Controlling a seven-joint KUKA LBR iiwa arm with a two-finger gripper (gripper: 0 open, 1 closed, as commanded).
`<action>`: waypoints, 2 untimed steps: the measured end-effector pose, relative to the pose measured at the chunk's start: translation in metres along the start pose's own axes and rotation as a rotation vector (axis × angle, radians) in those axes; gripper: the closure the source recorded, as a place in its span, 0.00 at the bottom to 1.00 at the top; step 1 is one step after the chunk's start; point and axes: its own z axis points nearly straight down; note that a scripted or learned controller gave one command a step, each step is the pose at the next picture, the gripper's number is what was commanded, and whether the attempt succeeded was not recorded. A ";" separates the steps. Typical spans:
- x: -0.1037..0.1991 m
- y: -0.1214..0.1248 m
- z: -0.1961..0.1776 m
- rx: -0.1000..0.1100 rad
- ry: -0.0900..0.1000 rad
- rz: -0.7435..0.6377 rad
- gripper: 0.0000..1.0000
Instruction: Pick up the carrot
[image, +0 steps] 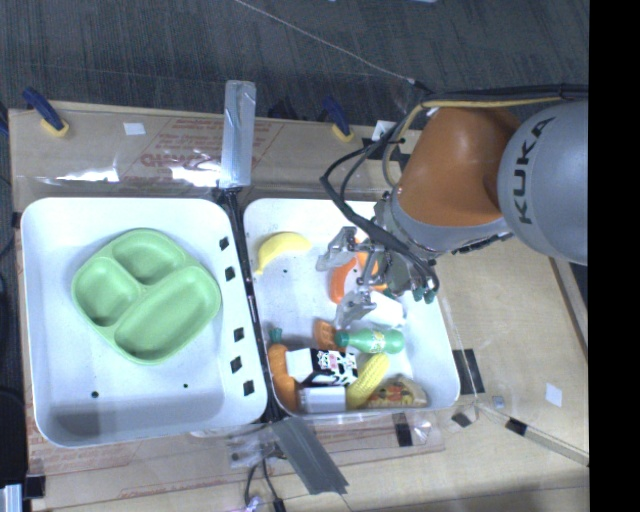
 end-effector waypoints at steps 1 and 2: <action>-0.057 -0.031 -0.022 0.001 -0.005 -0.148 0.00; -0.082 -0.060 0.125 -0.001 0.000 -0.037 0.00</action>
